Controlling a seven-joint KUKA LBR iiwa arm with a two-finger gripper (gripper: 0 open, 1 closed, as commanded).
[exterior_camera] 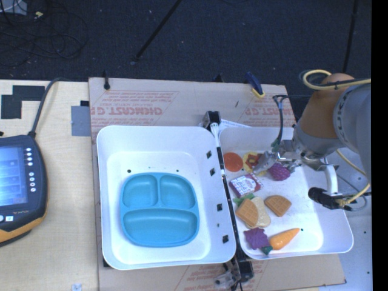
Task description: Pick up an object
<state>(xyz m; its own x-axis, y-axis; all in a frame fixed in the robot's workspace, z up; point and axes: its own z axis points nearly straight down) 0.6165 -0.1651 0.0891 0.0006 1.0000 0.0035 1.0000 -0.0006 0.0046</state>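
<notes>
Near the far edge of the right bin (339, 238), my fingers (280, 160) sit low among the toy food, just beside a small purple piece (279, 173), possibly a grape cluster or cabbage. Whether they are released or clenched I cannot tell; wrist and cable hide the tips. Nothing is visibly between them.

Candidate object: that purple piece, touching or nearly touching the fingers. Judged light, hollow moulded plastic, stiff, lumpy surface. Should not crush. Rounded, so it may squirt sideways if pinched off-centre; take hold across its widest part, from straight above.

Other contents of right bin:
- orange-red disc (233, 160), flat, smooth, at the far-left corner. Too thin to pinch easily.
- yellow-and-red piece (253, 160) beside it, shape unclear.
- purple-and-white packet (245, 185), glossy, flat, probably slippery.
- tan bread slices (251, 212) against the left wall; one more tan slice (277, 205) mid-bin. Matte, stiff.
- carrot (284, 238), tapered, smooth, near the front edge; next to it a dark purple knobbly cluster (256, 238).

Left bin (109, 162): blue divided plate (160, 208), smooth plastic, three compartments.

Risk: pieces are crowded at the far end, so neighbours may be nudged.
</notes>
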